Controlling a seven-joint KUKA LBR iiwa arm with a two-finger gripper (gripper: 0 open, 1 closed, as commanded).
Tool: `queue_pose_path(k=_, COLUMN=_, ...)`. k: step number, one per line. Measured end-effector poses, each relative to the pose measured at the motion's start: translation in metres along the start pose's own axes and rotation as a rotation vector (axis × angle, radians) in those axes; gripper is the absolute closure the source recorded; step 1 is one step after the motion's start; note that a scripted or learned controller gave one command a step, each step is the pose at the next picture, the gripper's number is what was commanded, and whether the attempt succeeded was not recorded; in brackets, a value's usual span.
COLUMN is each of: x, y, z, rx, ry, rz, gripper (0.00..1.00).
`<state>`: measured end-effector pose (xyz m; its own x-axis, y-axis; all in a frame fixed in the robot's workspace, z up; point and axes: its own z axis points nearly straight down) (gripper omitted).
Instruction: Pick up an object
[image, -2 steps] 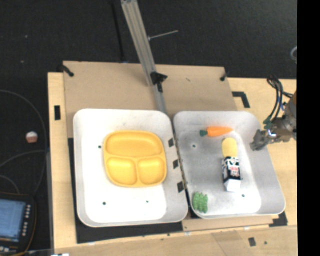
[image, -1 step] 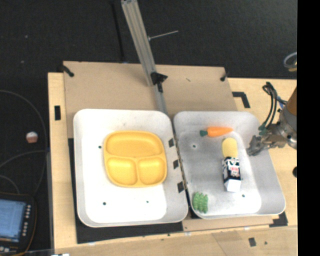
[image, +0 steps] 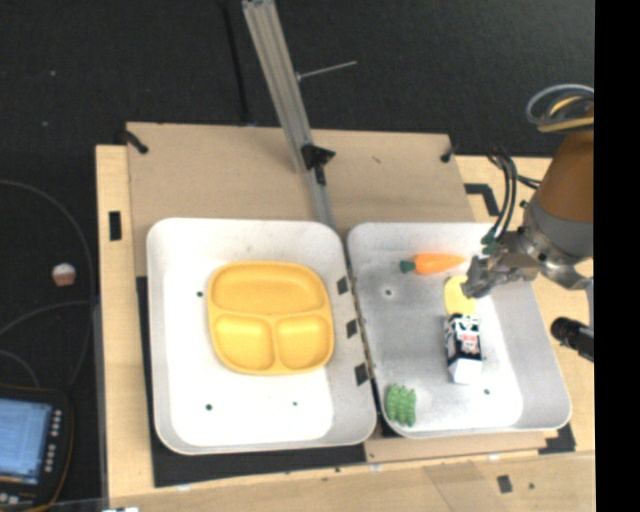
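Yellow piece (image: 456, 293) in right bin (image: 535, 395), just under my pincer (image: 478, 280), between carrot (image: 436, 264) and milk carton (image: 463, 349). Pincer spread: cannot tell. Piece probably light, smooth plastic, slippery; best taken across narrow middle. Yellow tray (image: 270, 316) in left bin (image: 175, 330).

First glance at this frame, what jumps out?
The yellow divided tray, sitting in the middle of the left bin, grabs the eye first. Next comes the gripper, low over the right bin near a carrot and a yellow item, with a small carton and a green piece nearer the front.
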<state>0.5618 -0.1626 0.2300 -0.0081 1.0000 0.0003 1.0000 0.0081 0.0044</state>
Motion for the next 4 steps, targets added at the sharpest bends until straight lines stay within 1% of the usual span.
queue_pose_path(k=1, x=0.056, y=0.012, z=-0.012, rx=0.000, ry=0.001, rz=-0.001, gripper=1.00)
queue_pose_path(k=3, x=0.162, y=0.032, z=0.005, rx=0.004, ry=0.000, rz=0.002, gripper=1.00)
queue_pose_path(k=4, x=0.211, y=0.049, z=0.006, rx=0.003, ry=0.001, rz=0.000, gripper=1.00)
